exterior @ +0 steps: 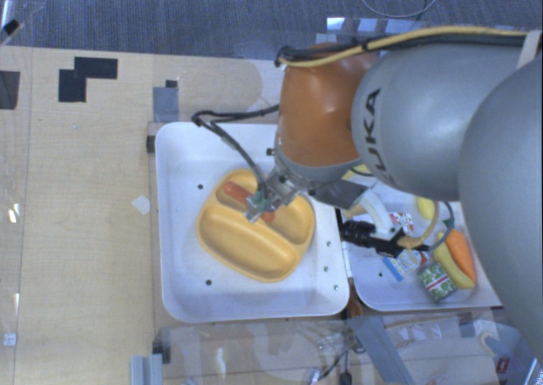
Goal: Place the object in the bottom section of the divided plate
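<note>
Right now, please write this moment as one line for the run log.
arm: over left bin | gripper: above yellow divided plate | red object: in plate's upper section | bottom section: not yet filled

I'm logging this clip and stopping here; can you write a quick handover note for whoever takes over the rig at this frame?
Gripper: low over the yellow divided plate in the left bin, beside something red-orange lying in the plate's upper section.
Whether the gripper holds it cannot be told.
Right bin holds a carrot, a green carton and other items.
Done: nothing lies in the plate's bottom section.
Left: get the object into that section.
</note>
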You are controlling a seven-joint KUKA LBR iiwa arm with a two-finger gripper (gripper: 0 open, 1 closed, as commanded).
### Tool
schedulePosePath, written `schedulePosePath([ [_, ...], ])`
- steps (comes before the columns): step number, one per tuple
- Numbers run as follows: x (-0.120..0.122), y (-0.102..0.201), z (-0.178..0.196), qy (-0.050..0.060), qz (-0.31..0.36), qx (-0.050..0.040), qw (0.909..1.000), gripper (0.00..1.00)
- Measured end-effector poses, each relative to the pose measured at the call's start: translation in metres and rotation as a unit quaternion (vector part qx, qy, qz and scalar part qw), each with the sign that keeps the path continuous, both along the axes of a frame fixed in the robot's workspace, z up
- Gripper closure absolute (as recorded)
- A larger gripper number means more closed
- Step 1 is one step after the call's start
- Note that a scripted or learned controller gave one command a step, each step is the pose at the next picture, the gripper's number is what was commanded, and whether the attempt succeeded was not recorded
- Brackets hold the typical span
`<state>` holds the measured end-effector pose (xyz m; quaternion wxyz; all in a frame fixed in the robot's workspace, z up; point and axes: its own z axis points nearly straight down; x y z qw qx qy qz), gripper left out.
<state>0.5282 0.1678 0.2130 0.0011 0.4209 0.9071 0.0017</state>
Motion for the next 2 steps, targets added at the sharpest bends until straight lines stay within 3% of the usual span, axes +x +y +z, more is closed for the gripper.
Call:
schedulePosePath([
  [1,0.000,0.000,0.000,0.000,0.000,-0.0001,1.0000,0.00],
  [2,0.104,0.013,0.095,-0.002,-0.053,0.0002,0.9986,0.00],
])
